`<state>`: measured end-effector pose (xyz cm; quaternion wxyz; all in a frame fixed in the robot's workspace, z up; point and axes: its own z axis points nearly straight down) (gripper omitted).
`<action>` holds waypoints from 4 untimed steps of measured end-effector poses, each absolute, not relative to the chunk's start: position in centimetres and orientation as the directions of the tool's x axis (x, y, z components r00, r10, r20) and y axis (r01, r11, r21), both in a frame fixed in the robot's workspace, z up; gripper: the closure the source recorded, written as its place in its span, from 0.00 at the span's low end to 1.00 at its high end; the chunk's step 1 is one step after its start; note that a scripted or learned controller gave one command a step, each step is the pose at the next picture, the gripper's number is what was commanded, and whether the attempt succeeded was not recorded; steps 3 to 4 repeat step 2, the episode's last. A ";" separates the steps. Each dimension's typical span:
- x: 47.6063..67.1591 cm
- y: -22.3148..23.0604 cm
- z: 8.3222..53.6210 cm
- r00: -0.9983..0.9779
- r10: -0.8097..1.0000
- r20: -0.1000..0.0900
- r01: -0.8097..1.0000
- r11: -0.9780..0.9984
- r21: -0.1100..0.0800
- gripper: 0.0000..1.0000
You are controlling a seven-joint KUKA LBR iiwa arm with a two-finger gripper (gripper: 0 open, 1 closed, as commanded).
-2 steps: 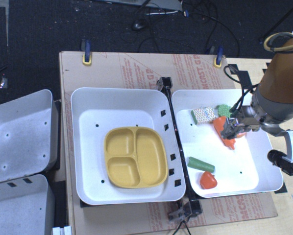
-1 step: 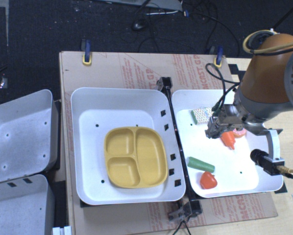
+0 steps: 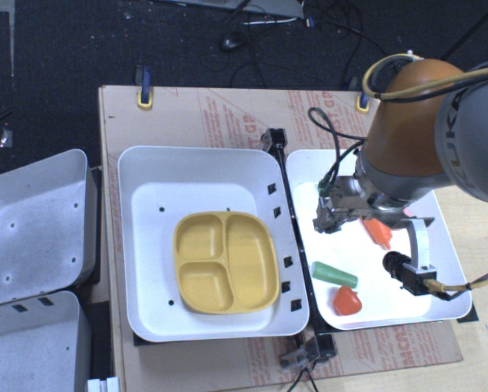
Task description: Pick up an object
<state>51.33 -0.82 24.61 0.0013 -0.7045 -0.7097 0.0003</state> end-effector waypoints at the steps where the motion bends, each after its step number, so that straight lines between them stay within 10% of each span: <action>1: 50.1 5.0 23.8 -0.009 1.000 0.002 1.000 0.009 -0.002 1.00; 4: 49.4 9.6 23.9 -0.008 1.000 0.002 1.000 0.008 -0.001 1.00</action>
